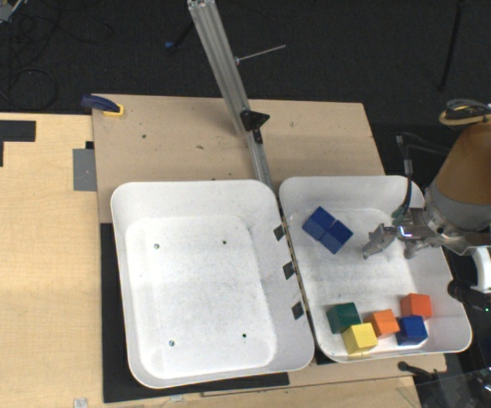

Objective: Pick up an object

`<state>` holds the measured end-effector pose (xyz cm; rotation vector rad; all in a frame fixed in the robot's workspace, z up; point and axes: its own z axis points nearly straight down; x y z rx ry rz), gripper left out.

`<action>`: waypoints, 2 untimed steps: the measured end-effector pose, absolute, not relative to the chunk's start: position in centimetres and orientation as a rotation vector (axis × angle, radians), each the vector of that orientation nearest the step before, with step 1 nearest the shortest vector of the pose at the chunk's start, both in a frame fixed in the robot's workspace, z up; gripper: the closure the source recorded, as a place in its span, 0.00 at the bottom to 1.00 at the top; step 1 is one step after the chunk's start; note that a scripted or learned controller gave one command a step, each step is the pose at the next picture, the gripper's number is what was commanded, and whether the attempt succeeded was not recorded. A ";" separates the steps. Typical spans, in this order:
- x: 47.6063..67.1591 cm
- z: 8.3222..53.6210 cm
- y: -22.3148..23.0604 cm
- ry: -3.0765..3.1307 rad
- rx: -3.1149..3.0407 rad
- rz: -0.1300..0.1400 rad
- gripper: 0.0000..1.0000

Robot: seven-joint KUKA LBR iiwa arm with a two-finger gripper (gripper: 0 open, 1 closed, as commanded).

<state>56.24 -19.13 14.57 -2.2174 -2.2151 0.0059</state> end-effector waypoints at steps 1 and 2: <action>56.1 9.2 -19.0 -2.215 -2.218 0.005 0.00; 56.1 10.4 -19.2 -2.210 -2.226 0.003 1.00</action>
